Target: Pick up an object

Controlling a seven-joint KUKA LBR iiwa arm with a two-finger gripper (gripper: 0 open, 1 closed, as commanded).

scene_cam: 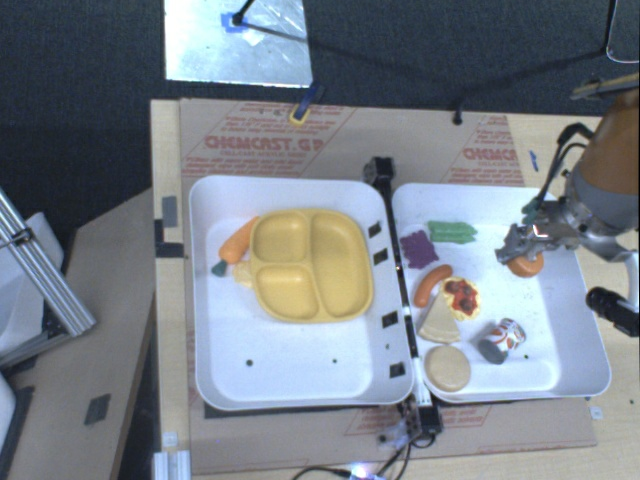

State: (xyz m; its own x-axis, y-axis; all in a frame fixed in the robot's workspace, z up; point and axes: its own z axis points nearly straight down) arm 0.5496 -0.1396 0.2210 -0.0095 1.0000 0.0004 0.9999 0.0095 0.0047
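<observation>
A round tan cookie (448, 367) lies nearest, in the front of the right bin (580, 318), flat and smooth. Beside it stand a small grey can (500, 340), a pale wedge of bread (439, 320) and a pizza slice (462, 296) with red spots. Near the far right side, the gripper (524, 242) is over a small orange object (525, 263), rounded and glossy; if the fingers grip it cannot be told. The left bin (220, 368) carries a yellow plastic plate (305, 265) with three compartments and a carrot (236, 241).
</observation>
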